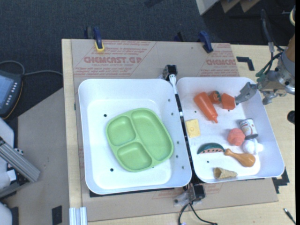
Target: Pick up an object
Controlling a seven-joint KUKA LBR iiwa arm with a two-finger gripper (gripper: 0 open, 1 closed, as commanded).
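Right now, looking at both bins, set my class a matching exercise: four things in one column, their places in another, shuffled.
Things:
1. green divided plate
2. orange bottle
3. yellow square
4. drumstick

Places:
A. right bin, beside the central divider
B. left bin
C. right bin, far end
D. right bin, near end

Pairs: 1-B, 2-C, 3-A, 4-D
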